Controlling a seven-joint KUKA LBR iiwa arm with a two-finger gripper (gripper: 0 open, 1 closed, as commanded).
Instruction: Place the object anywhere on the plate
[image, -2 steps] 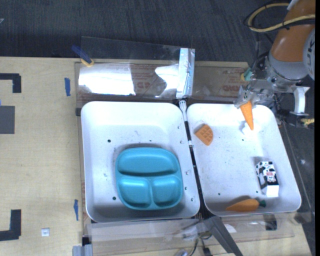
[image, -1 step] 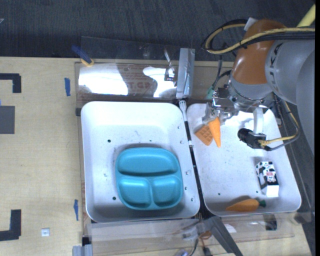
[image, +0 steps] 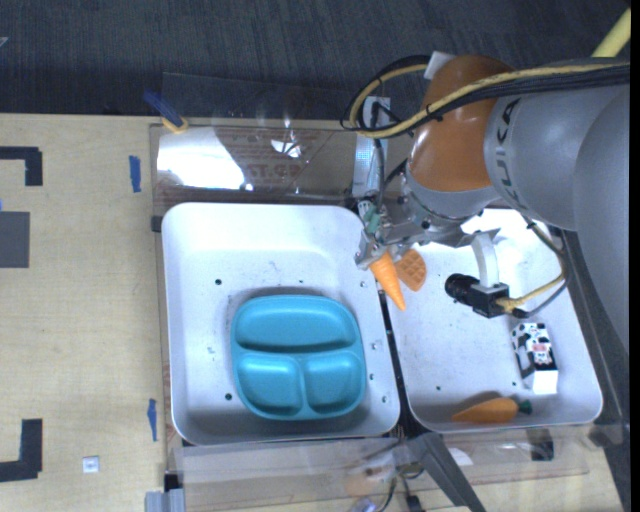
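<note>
Hanging over the wall between the two bins, the jaws (image: 380, 248) appeared closed on a toy carrot (image: 389, 280), its tip pointing down. Just beside it sat a waffle-like piece (image: 411, 268). Down and left of the jaws lay the blue plate (image: 297, 352); a good carry would clear the wall before lowering.

- The plate (image: 297, 366) is turquoise, a rounded rectangle with three compartments: one long one at the far side and two smaller ones nearer. It lies flat in the left bin's lower middle.
- The orange carrot (image: 389, 279) hangs point-down at the bins' shared edge, its top against the end effector (image: 374, 243), above and right of the plate.
</note>
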